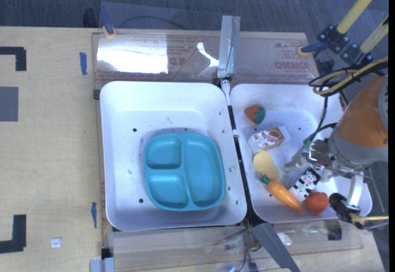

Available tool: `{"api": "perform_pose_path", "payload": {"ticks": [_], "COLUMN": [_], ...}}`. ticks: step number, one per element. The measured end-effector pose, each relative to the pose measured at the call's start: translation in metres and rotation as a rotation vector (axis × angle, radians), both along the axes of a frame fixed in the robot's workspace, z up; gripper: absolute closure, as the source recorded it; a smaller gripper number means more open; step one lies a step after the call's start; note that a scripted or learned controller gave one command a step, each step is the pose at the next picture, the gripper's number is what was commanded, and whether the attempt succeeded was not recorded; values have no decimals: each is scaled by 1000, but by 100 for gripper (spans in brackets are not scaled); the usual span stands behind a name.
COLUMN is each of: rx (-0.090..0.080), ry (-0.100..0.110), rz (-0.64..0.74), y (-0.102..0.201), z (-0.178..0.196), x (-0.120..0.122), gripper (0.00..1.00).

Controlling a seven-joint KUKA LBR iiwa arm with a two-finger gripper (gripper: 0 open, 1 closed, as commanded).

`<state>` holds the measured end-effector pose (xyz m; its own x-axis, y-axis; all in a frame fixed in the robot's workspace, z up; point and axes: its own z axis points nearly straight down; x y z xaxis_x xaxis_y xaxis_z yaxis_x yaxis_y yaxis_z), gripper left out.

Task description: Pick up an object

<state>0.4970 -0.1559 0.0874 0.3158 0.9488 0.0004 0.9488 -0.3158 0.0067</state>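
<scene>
My gripper [311, 160] hangs low over the right bin [290, 99], near its right side. Just below it lies a small black-and-white patterned item [302, 184]. A red tomato [316, 202] rests next to that item at the bin's front right. An orange carrot [284, 194] lies slanted at the front, with a yellow fruit [265, 164] above it. A white printed packet [267, 139] sits mid-bin, and an orange and green piece [254, 113] lies toward the back. Nothing can be seen held in the gripper.
The left bin [123, 110] holds a blue divided plate [183, 170]. A central wall [233, 141] separates the two bins. Yellow rods and black cables [345, 76] crowd the back right. The grey arm with its orange band [365, 121] covers the right bin's right rim.
</scene>
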Motion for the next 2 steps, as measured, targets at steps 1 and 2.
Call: {"api": "perform_pose_path", "payload": {"ticks": [1,2], "rx": [-1,2], "ry": [-3,3], "rz": [-1,132], "y": [0,43], "z": [10,83], "x": [1,42], "gripper": [100,100]}}
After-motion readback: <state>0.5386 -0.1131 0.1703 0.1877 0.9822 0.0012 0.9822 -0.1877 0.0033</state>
